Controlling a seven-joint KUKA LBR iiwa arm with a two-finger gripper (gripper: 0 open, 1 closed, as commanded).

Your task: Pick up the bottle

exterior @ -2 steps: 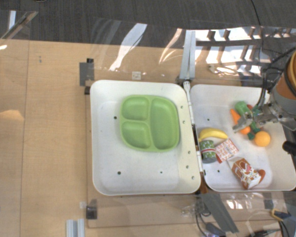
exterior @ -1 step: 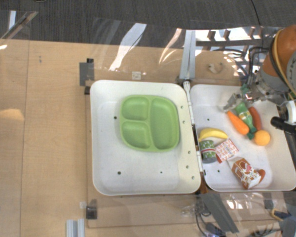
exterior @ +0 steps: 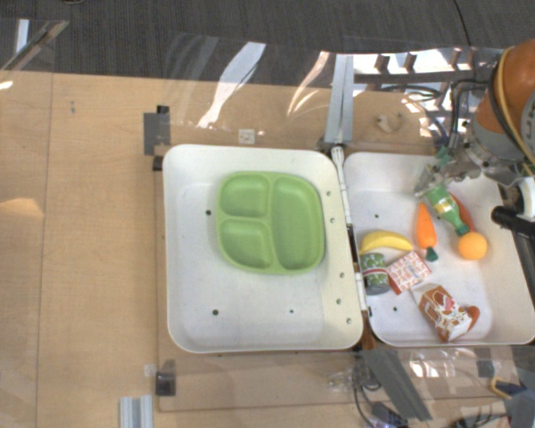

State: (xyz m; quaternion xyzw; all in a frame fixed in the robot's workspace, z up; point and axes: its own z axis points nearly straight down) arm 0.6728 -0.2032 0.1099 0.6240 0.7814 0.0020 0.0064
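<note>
In the right-hand bin, toward the upper right of the frame, the bottle is seen lying on its side, its long axis running from upper left to lower right, a green-labelled body with what looks like an orange-red end pointing toward an orange ball. The end effector is poised just above and slightly up-frame of the bottle's upper end, so the target lies immediately below it in the picture. Whether it is open, closed or gripping anything cannot be told. A carrot lies just left of the bottle, a likely obstruction to any descent.
</note>
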